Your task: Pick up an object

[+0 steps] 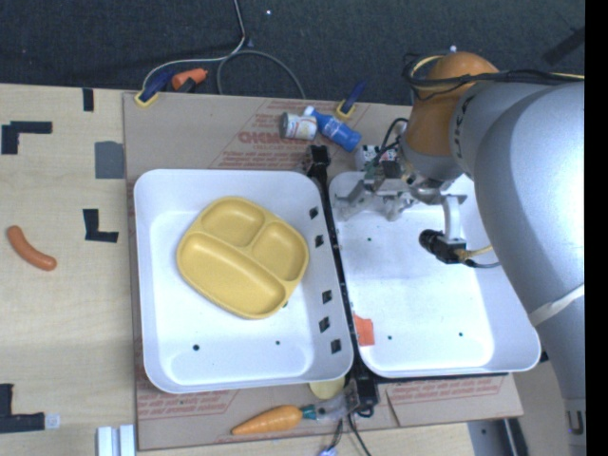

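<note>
At the bench's near edge lies a toy carrot (269,420), outside both bins. Just beyond, the left bin (161,350) holds a yellow divided plate (243,255), lying flat near its middle. The right bin (503,350) has a small orange piece (363,331) at its left wall. Farther back, the gripper (380,198) sits low over the right bin's far left corner; jaw state cannot be told. A blue-and-white bottle (321,126) lies on cardboard behind the bins. A toy sausage (31,248) rests far left, well apart.
</note>
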Motion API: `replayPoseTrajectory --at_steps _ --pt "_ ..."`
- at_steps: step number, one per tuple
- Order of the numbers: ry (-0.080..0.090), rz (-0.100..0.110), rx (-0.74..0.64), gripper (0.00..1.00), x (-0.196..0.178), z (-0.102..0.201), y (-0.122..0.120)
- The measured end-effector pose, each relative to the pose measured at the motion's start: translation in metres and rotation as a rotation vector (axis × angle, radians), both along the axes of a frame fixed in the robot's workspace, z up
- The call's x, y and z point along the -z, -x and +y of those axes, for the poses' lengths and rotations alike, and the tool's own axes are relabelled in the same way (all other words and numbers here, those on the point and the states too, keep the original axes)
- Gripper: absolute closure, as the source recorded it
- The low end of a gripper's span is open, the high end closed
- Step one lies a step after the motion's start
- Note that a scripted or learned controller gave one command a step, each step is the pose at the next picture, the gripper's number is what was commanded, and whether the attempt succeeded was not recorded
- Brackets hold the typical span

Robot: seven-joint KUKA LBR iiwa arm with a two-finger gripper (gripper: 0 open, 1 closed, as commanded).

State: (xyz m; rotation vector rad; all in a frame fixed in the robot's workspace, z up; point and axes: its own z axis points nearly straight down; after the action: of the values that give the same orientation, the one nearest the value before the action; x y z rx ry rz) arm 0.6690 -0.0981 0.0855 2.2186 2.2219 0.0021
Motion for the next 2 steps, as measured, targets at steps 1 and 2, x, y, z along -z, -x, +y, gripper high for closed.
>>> replayPoseTrajectory --at_steps 1,2 --pt "0.002 -0.001 0.001 0.00 0.000 0.003 0.008" --pt "0.002 -0.002 0.000 0.00 -0.001 0.002 0.019"
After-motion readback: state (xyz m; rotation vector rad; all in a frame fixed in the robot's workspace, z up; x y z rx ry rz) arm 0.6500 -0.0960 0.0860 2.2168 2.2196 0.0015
